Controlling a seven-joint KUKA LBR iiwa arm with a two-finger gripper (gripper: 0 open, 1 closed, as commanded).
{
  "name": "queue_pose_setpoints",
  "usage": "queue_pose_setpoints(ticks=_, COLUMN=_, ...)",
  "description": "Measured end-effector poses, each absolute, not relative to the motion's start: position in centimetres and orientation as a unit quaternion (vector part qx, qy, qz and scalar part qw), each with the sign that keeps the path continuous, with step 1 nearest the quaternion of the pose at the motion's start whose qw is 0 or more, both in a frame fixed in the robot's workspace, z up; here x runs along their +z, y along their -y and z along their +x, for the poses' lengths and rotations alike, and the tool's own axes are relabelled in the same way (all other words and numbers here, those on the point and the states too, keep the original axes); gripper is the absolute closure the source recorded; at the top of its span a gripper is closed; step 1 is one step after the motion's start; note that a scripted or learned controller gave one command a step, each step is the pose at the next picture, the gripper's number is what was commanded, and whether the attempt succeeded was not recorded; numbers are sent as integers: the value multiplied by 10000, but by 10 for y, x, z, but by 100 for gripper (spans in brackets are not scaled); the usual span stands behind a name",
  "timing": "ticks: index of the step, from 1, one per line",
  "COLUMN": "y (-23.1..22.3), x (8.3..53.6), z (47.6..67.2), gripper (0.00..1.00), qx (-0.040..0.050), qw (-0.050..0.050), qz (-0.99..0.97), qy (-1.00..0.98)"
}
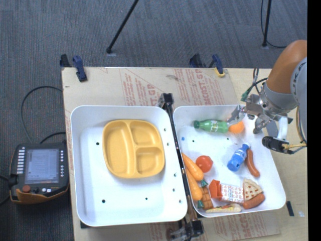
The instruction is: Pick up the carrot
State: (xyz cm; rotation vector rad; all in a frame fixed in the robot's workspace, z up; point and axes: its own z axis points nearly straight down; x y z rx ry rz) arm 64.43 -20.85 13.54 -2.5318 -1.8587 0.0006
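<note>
- The carrot (192, 166) lies in the right bin (271, 157), hard against that bin's left wall, near the divide between the two bins. It is a smooth, glossy orange toy, tapered like a blunt cone.
- Its long axis runs on a diagonal, from upper left to lower right in the camera view. Which end is the tip I cannot tell for certain; the lower right end is the thicker one.
- A second carrot (195, 187), of the same orange plastic, sits just below it, running more steeply down to a green top at its lower end.
- A round red tomato (203, 162) rests just beside the first carrot, to its right.
- The gripper (256, 115) hangs over the upper right corner of the right bin, well apart from the carrot. It is metallic and angular, with nothing visibly between its fingers; whether the jaws are released or clenched I cannot tell.
- A green bottle (211, 126) lies on its side near the gripper, with a small orange fruit (236, 127) at its right end.
- A blue bottle (237, 158), a reddish sausage (253, 164) and a waffle-textured pizza slice (251, 189) lie further right.
- The left bin (90, 195) holds a yellow divided plate (133, 147), rounded and matt, with three compartments.
</note>
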Motion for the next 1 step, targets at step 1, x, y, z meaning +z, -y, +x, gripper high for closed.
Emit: queue_pose_setpoints(ticks=1, y=208, x=135, z=644, gripper=0, qx=2, qw=4, qz=-8061, qy=5918)
